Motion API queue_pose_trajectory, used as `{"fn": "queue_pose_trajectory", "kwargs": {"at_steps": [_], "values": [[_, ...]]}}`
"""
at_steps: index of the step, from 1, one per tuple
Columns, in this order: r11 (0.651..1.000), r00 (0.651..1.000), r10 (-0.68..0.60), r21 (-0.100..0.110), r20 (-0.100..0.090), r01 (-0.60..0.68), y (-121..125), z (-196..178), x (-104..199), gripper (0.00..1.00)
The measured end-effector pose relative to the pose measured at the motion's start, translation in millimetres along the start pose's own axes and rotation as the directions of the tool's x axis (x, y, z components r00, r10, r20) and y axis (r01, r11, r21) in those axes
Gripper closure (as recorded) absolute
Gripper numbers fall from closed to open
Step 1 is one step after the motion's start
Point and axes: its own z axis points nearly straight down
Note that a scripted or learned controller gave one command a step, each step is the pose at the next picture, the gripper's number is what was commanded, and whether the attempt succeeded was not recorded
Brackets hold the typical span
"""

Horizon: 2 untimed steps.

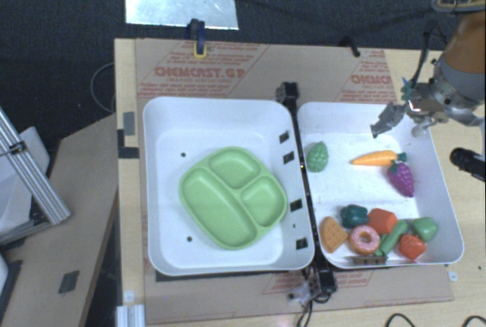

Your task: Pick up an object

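A bench seen from above at a slant carries two shallow white bins side by side, their inner walls meeting along a black divider down the middle. The left bin (163,128) holds a pale green divided plate (232,197) with three compartments, lying flat near the centre with bare white floor all around it.

The right bin (334,117) holds toy foods. A small green leafy vegetable (317,156) sits alone close to the divider. An orange carrot (375,159) lies on its side in the middle of the bin, and a purple bunch of grapes (402,177) lies just beside its green tip, near the right wall. The rest are crowded along the near edge: an orange wedge (332,234), a pink-iced doughnut (364,240), a dark green piece (353,215), a red-orange piece (382,220), a green pepper-like piece (423,227) and a red piece (412,246), several touching one another. The far half of this bin's floor is bare and open.

The arm reaches in from the right, and the gripper (394,119) hangs over the far right part of the right bin, above and apart from the carrot. Its fingers look spread, with nothing between them.
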Motion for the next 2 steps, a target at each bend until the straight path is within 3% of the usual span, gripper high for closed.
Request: {"fn": "queue_pose_trajectory", "kwargs": {"at_steps": [1, 2], "values": [[1.000, 1.000, -0.002, -0.008, 0.002, 0.002, 1.7, -4.5, 0.2, 0.00], [1.000, 1.000, 0.000, -0.004, 0.000, 0.000, -7.2, 47.3, -2.0, 0.00]]}}
